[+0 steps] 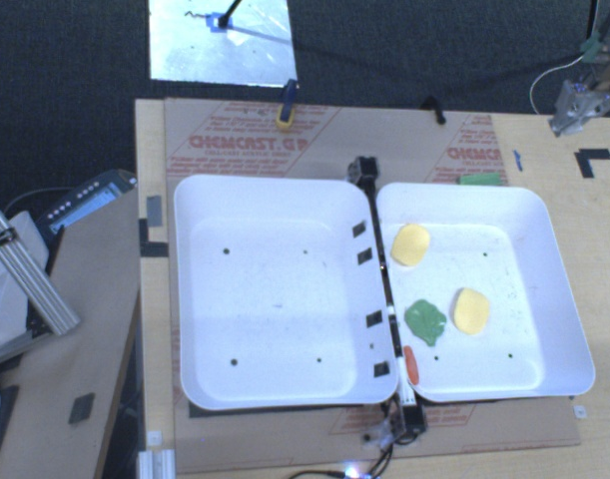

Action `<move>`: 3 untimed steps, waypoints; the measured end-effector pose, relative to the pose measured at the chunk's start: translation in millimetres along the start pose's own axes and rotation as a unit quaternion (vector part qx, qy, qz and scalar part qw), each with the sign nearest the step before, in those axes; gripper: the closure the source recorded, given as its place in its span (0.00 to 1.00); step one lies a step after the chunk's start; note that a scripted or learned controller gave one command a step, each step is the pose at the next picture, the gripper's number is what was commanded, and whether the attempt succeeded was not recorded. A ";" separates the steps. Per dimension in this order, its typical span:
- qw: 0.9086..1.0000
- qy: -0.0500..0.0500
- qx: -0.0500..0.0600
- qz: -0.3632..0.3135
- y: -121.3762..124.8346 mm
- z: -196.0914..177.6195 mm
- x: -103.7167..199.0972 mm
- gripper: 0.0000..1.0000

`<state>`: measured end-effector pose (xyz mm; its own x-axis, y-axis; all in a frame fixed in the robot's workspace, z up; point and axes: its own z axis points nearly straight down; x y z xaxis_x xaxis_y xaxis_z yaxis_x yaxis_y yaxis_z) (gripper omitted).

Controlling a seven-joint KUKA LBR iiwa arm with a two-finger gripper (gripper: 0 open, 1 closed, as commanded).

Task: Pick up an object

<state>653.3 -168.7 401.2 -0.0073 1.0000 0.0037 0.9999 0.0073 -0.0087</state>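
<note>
Claw (582, 106) hangs near the tabletop's far right corner, its grip state impossible to tell. Best target: the yellow piece (471, 310) mid right bin (559, 297), approached from directly above.

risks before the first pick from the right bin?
1. The orange piece lies against the bin wall, so there is probably little room for the gripper beside it.
2. The green piece and the yellow piece sit close together; a grasp on one could nudge the other.
3. All look flat, so a grasp may slip.
</note>
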 end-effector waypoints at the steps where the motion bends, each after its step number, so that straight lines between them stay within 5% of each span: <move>1: 1.000 -0.004 -0.012 0.003 -38.9 -116.6 -10.7 1.00; 3: 1.000 -0.003 -0.007 0.001 14.7 -128.0 -8.4 1.00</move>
<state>669.1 -177.4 529.0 -0.0059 1.0000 -0.0020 1.0000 0.0059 0.0045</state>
